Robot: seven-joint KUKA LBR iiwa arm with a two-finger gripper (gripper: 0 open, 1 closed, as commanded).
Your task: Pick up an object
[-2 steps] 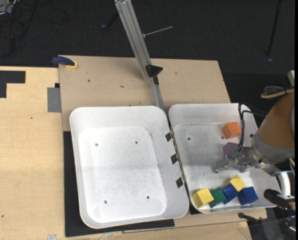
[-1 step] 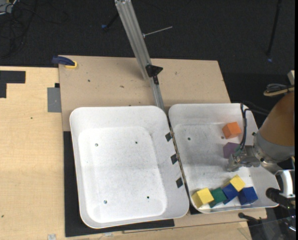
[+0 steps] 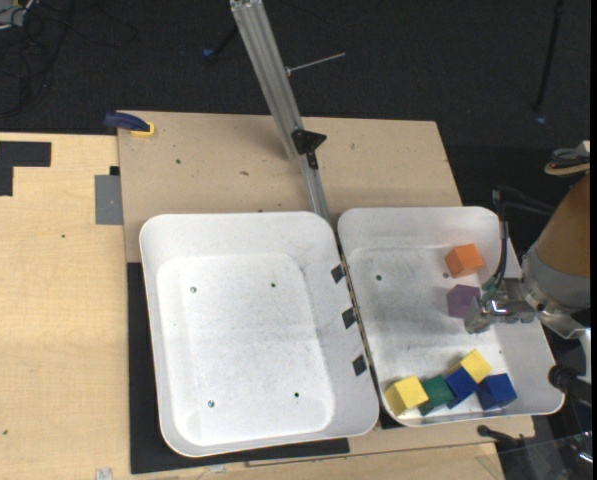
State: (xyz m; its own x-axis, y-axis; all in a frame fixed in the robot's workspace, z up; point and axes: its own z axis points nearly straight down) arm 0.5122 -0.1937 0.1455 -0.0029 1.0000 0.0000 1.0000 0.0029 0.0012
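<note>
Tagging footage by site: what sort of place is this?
Most likely a robotics lab bench set up for grasping trials. Two shallow white bins, left bin and right bin, sit on a plywood bench; small coloured blocks lie in the right one, and the gripper reaches in beside a purple block.

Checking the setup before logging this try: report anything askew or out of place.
Nothing looks damaged or spilled. All blocks sit in the right bin: orange block, purple block by the gripper, the rest clustered at its near edge.
</note>
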